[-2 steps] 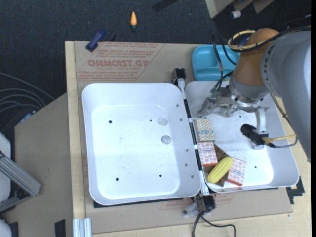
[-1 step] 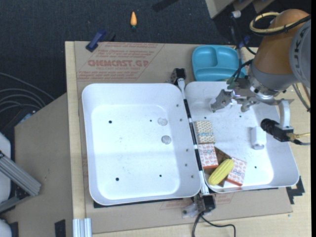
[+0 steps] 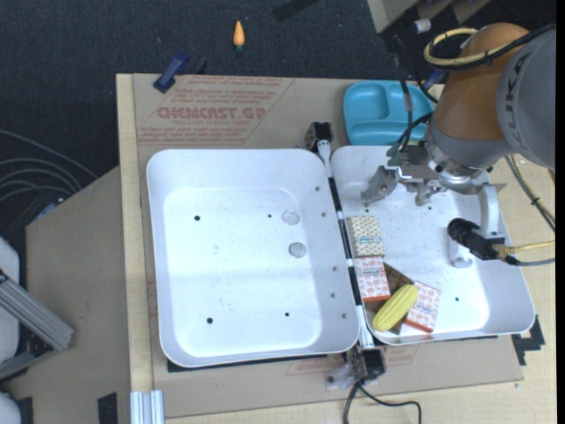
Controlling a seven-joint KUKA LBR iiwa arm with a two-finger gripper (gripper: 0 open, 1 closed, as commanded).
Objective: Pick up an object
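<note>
My gripper (image 3: 403, 187) hangs over the far part of the right bin (image 3: 494, 312), its two grey fingers spread apart with nothing between them. Nearer the front, along that bin's left wall, lie a patterned small box (image 3: 364, 234) and a red-and-white box (image 3: 372, 277). A yellow corn cob (image 3: 395, 306) rests at the front left corner, leaning on another red-and-white box (image 3: 424, 308). The gripper is above and behind all of these, touching none.
The left bin (image 3: 177, 263) holds two small grey discs (image 3: 290, 218) (image 3: 297, 250). A blue tray (image 3: 380, 113) stands behind the right bin. A blue clip (image 3: 171, 72) and an orange bit (image 3: 238, 34) lie beyond the bench's far edge.
</note>
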